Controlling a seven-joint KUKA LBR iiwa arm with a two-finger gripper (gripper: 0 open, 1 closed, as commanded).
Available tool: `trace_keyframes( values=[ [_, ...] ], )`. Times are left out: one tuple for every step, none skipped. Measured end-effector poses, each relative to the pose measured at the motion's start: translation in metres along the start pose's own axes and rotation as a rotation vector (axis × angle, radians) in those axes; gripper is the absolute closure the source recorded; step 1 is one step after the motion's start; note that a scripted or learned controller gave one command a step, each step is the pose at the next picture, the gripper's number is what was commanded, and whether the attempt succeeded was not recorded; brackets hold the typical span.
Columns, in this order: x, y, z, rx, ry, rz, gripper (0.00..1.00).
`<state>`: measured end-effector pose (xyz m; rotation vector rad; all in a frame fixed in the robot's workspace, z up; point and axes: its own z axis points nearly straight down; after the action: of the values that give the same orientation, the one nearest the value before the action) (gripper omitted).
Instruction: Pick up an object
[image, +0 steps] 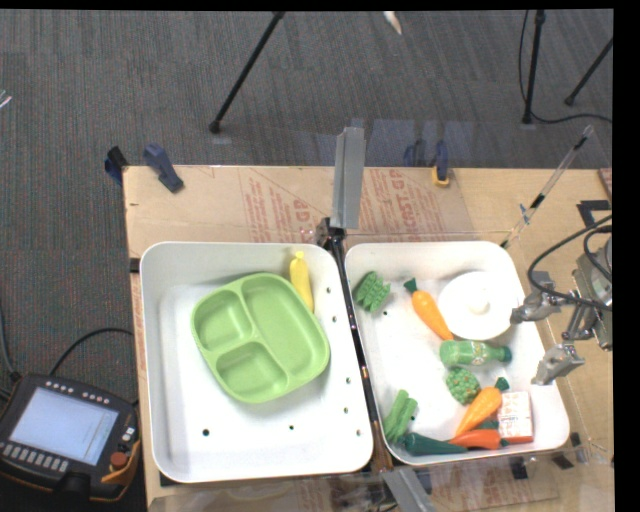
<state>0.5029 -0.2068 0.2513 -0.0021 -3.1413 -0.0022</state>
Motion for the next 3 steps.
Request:
trace_keyframes(
  values=[
    [0.02, 0.026, 0.157, 0.005, -0.023, 0.181, 0.0],
    [0.021, 0.052, 0.157, 0.006, -0.02, 0.219, 0.0],
    [0.022, 0.074, 0.158, 0.006, -0.018, 0.197, 0.0]
  ],
)
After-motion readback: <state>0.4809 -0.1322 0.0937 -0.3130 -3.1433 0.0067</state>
